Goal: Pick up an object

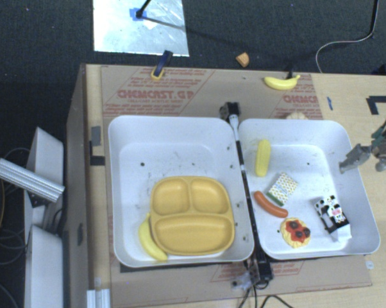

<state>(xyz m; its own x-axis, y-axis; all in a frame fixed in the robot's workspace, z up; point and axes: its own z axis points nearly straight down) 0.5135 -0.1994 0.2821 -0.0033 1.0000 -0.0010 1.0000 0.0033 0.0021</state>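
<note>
The right bin (347,136) holds a yellow corn-like piece (262,157), a white block with a green pattern (283,187), a red sausage (270,204), a small pizza slice (296,232) and a black-and-white toy cow (331,214). My gripper (356,159) hangs over the bin's right rim, above and to the right of the cow, and touches none of the objects. Most of the gripper runs off the view's right side.
The left bin (132,140) carries a yellow divided plate (192,215) with a banana (151,239) against its lower left. Another banana (281,81) lies on the bench behind the right bin. A blue-and-yellow tool (161,65) rests at the bench's back edge.
</note>
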